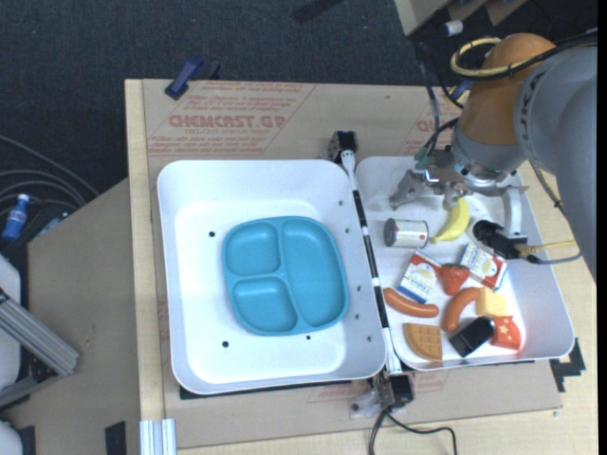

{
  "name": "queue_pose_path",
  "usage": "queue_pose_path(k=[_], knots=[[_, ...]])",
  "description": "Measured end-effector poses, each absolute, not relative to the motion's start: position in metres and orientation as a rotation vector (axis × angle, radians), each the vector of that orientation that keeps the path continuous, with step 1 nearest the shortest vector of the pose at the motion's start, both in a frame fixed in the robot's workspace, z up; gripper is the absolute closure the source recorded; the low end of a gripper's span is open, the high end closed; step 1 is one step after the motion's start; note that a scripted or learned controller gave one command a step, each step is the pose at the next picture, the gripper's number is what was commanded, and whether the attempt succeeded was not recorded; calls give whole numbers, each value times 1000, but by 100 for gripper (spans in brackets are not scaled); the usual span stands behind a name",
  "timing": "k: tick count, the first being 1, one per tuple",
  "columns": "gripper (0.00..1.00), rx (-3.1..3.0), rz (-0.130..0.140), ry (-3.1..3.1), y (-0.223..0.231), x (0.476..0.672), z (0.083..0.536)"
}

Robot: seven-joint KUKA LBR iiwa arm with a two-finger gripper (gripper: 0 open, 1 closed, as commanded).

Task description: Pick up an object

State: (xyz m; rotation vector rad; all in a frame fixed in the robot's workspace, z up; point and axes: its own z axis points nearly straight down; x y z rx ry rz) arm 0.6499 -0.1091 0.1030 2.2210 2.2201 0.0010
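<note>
Fingers [410, 186] look spread wide with nothing between them, as far as you can judge from above. One grey finger angles out to the left and the other hangs as a straight bar to the right. Both sit under the grey arm with the orange band [503, 83], which reaches in over the far end of the right-hand shallow white bin [542, 282]. That stance reads as a ready-to-grasp pose, opened so something can pass between them before they close.

The curved yellow toy banana [457, 221] is the thing best placed for you. It lies on the bin floor between the two fingers and a little nearer than them, its length running roughly near to far. You cannot tell from this angle whether the tips reach down to it.

Just left of the banana a small white cylinder with a dark end [408, 232] lies on its side, close under the left finger, so a descent might catch it.

The rest of the toy food crowds the near half of that bin, apart from the fingers:
- a red-and-white carton [417, 278]
- a reddish-orange sausage [410, 301]
- a tan waffle-like slab [424, 341]
- a black block [471, 335]
- a yellow cheese wedge [493, 303]

The left-hand white bin [190, 207] carries a blue divided plastic plate [285, 275], away from the pile, so it likely plays no part in this pick. Both bins sit side by side on the brown table [237, 121].
</note>
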Motion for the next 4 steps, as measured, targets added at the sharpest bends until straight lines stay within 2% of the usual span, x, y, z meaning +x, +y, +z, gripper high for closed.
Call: queue_pose_path(k=[1, 2, 3, 4], knots=[[0, 2224, -2, 2223, -101, 597, 84], [100, 2223, 2, 2221, -100, 598, 95], [0, 2223, 1, 2221, -100, 598, 95], [0, 2221, 1, 2222, -92, 649, 85]])
